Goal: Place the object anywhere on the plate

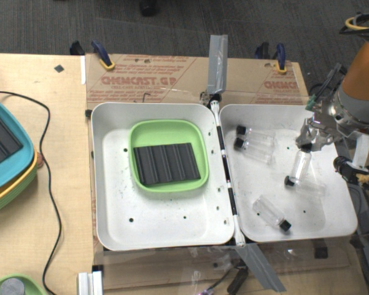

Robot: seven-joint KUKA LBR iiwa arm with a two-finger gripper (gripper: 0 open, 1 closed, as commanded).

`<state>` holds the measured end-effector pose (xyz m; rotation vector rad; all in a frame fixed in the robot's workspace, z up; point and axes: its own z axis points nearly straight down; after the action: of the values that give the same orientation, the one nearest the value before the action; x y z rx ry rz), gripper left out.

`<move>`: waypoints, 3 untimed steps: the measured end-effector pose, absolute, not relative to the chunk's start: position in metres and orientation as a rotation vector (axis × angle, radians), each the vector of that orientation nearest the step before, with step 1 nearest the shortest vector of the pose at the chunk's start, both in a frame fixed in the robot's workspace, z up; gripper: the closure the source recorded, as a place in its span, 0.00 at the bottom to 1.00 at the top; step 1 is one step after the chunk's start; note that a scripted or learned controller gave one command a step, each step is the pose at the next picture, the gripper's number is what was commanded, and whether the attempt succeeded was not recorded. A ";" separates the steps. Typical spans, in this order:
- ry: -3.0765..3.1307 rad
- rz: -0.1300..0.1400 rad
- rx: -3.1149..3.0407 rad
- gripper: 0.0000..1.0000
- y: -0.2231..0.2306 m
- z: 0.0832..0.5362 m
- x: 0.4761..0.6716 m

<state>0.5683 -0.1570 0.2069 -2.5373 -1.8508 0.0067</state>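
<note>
Gripper is hovering over the right bin, at the upper end of a clear vial with a black cap. The vial is tilting, top end apparently between the fingertips, so it is likely clamped, though the grip looks shallow. Three other clear vials are lying in the same bin. The green plate is sitting in the left bin, holding a dark ribbed insert. Judged step: the pick. Next: lift clear, carry left over the divider, release above the plate.
</note>
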 end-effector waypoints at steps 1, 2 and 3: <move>-1.850 0.006 -2.538 0.00 -0.157 0.207 0.568; -1.562 0.006 -2.725 0.00 -0.192 0.232 0.575; -1.424 0.006 -2.800 0.00 -0.212 0.259 0.577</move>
<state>0.5766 -0.2120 0.2589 -2.7999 -1.4241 0.0056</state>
